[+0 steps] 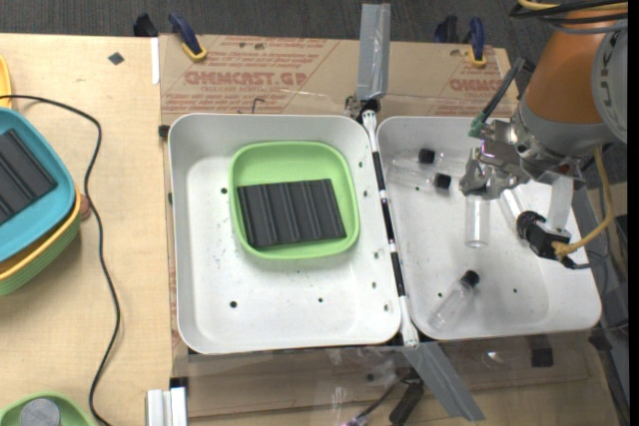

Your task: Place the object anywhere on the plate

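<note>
A green plate (344, 177) with a dark ribbed insert (292, 213) sits in the left white bin (200, 244). In the right bin (559, 299) lie several clear vials with black caps. My gripper (481, 183) hangs over the upper middle of that bin. A clear vial (477, 222) stretches straight down the view from just under the gripper, its upper end right at the gripper's tip. Whether that vial is held or lies on the bin floor is not visible. Another vial (411, 167) lies to the gripper's left, and a third (455, 298) lies near the bin's front.
A black hinge strip (384, 214) runs between the two bins. Cardboard (260, 75) lies behind them, held by clamps. A teal tray stack (35, 195) and a black cable (100, 244) sit on the wooden bench at the left. A cable loop (544, 236) hangs off the wrist.
</note>
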You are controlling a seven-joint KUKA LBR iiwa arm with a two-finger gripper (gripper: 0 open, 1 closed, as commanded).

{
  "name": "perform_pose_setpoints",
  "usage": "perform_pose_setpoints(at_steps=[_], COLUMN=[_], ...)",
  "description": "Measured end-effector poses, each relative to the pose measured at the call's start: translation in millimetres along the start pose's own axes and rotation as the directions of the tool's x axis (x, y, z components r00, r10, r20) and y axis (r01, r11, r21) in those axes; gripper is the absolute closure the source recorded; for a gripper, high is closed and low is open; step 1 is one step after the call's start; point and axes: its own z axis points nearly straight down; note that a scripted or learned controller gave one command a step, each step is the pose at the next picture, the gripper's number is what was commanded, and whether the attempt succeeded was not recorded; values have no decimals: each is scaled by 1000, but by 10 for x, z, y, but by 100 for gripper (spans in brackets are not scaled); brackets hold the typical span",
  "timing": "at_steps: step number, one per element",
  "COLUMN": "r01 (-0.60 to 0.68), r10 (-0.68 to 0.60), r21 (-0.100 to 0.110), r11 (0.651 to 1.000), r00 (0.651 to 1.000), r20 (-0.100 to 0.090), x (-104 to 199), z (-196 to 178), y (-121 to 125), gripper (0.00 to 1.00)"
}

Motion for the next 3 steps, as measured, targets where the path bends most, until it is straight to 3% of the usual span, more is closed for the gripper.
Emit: perform_pose_setpoints(at_steps=[1,2,3], r01=[0,-184,-388], r10=[0,184,388], r21=[0,0,1], r11=[1000,983,922], r00=[1000,983,922], r20=[0,1,2], x=[0,-29,-130], z=[0,-655,-782], y=[0,-133,-216], gripper=[0,0,0])
